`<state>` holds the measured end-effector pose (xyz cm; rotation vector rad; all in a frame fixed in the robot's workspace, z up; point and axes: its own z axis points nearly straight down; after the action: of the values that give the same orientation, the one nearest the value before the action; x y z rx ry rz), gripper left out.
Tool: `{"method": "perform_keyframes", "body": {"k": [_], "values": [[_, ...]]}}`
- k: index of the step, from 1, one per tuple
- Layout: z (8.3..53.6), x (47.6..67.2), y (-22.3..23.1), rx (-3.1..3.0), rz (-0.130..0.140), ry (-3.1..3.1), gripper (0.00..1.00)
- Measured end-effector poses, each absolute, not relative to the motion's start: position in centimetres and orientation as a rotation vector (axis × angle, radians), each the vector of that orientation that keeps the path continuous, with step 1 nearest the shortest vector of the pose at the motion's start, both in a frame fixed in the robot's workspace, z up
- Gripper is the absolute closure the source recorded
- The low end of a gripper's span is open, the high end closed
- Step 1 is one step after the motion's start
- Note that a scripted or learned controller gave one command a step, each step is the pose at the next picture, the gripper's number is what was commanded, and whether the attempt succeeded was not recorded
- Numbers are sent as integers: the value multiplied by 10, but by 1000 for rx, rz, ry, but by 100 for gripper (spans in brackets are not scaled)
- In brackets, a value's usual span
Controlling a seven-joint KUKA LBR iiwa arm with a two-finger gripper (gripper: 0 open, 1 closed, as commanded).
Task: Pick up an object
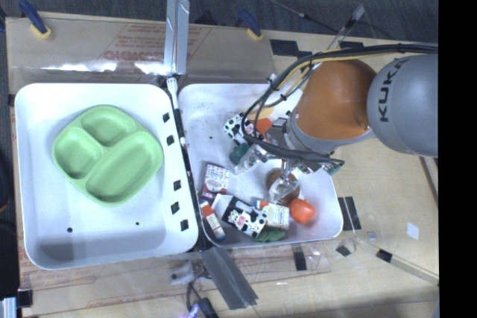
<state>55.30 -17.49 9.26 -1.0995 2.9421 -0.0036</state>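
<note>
My gripper (282,186) hangs low over the right bin (201,123), under the orange band of the arm. Its tip sits just above a brownish round object beside an orange-red ball (302,211). Near the bin's front edge lie a black-and-white cow-patterned toy (244,220), a small carton (276,215) and a red-and-white packet (216,178). Another cow-patterned piece (236,127) and a dark green item (240,153) lie left of the wrist. The wrist hides what lies directly beneath it.
The left bin (37,182) holds a green three-compartment plate (108,153). A metal divider bar (177,41) stands between the bins at the back. Cables run from the arm over the right bin's back edge.
</note>
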Motion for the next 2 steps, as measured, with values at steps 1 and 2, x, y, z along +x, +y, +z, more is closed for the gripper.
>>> {"method": "perform_keyframes", "body": {"k": [1,2], "values": [[94,619,-159,-1331,-1,2842,0],[93,581,-210,-1133,0,2931,0]]}}
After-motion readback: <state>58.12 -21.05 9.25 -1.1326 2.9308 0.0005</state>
